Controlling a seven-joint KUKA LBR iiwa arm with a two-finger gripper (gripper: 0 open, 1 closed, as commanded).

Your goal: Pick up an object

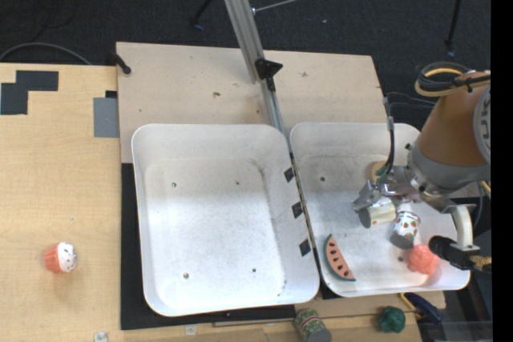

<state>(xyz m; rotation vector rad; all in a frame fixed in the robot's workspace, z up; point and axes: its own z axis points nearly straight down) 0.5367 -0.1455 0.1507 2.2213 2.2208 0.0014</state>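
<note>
Gripper [377,204] down in right bin [345,142], mid-way along its right side; can't tell jaw state. Watermelon slice [339,259], small toy [405,228] & red lump [423,260] lie near front edge. Nothing lifted yet.

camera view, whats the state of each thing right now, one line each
gripper: low inside the right bin, whether open or shut not clear
right bin: holds the toys and the gripper
watermelon slice toy: lying flat by the right bin's front edge
small white figure: lying in the right bin near the gripper
red-orange toy: resting in the right bin's front corner
left bin: sitting beside the right bin
</note>
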